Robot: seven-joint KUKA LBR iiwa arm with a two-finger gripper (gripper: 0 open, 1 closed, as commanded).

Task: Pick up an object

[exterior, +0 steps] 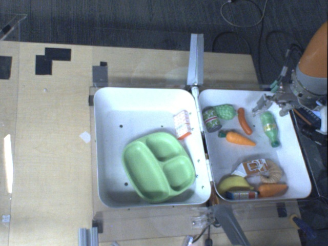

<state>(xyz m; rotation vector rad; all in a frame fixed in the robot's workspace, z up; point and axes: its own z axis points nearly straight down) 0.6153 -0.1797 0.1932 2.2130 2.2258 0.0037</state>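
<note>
The gripper (271, 102) hangs over the right bin's (302, 181) upper right corner, fingers spread and holding nothing, just above the green bottle (270, 128), probably the nearest pick. Toy food crowds this bin, carrots (241, 138) and a banana (233, 182) among it. The left bin (110, 137) holds a green divided tray (158, 166), both on a pale wooden bench (46, 137) with cables behind.
</note>
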